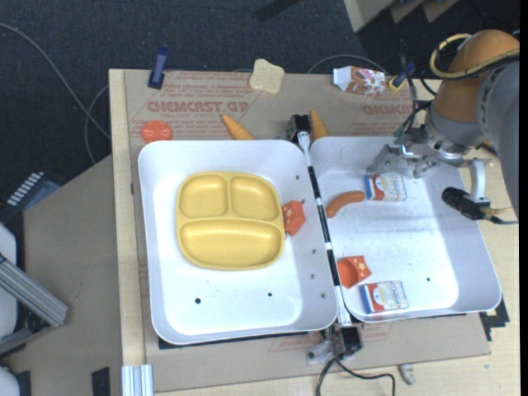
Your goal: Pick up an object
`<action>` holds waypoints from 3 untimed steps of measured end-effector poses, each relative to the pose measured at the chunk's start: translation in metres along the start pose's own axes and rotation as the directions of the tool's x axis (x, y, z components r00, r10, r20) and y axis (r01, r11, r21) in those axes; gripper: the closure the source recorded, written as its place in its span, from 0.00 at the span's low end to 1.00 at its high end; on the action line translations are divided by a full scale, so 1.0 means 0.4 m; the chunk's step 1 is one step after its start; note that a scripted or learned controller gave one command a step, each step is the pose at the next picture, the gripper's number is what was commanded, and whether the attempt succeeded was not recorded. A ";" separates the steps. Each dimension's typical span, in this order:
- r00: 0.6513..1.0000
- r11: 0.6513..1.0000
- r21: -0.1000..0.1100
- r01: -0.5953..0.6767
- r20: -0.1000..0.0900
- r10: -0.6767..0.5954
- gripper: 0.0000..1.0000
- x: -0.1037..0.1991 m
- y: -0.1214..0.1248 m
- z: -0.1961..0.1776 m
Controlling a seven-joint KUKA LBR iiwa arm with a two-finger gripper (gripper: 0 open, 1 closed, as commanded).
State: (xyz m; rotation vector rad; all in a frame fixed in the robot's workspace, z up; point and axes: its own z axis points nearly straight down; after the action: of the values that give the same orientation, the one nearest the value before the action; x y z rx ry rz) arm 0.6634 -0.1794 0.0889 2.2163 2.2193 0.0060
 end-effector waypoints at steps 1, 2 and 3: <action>1.000 1.000 0.008 0.000 -0.004 0.000 0.00 0.194 -0.027 0.010; 1.000 1.000 0.008 -0.003 0.003 0.003 1.00 0.182 -0.026 -0.025; 1.000 1.000 0.004 0.000 -0.001 0.000 1.00 0.263 -0.131 -0.244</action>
State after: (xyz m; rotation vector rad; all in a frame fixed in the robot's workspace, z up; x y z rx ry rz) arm 0.6103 -0.0743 0.1862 2.2189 2.2221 0.0029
